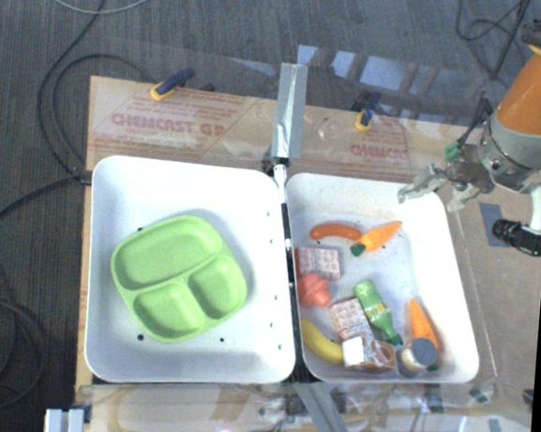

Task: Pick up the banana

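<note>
The yellow banana (321,341) lies near the front left of the right bin (458,274), partly under a small white box (355,351). My gripper (440,186) hovers above the back right corner of that bin, far from the banana. Its two fingers (418,187) are spread apart with nothing between them.
The right bin also holds a red sausage (335,232), two carrots (380,237), a green bottle (376,310), a pink item (314,289), snack packets (319,261) and a can (417,353). A green divided plate (182,277) sits in the left bin (100,337).
</note>
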You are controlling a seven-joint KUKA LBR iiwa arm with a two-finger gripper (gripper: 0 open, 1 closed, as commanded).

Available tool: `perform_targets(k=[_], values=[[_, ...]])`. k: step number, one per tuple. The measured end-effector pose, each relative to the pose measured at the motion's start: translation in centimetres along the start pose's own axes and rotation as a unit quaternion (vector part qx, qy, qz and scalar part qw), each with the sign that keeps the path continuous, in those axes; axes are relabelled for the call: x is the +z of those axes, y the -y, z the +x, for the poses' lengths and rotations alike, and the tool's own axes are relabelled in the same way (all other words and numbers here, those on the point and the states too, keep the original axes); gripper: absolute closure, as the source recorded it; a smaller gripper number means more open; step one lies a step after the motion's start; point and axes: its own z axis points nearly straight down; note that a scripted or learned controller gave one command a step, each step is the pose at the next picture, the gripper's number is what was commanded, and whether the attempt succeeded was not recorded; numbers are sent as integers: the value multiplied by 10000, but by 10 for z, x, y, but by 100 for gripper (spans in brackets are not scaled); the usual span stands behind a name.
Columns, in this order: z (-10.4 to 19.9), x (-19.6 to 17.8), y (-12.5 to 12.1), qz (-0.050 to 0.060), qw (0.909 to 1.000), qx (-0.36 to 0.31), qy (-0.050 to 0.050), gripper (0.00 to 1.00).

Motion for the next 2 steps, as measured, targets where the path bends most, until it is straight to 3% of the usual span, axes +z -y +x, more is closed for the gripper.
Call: perform_targets(k=[1, 2], values=[[-5, -99, 0, -2, 9967, 815, 25, 0], [62, -198, 113, -9, 9978, 668, 11, 0]])
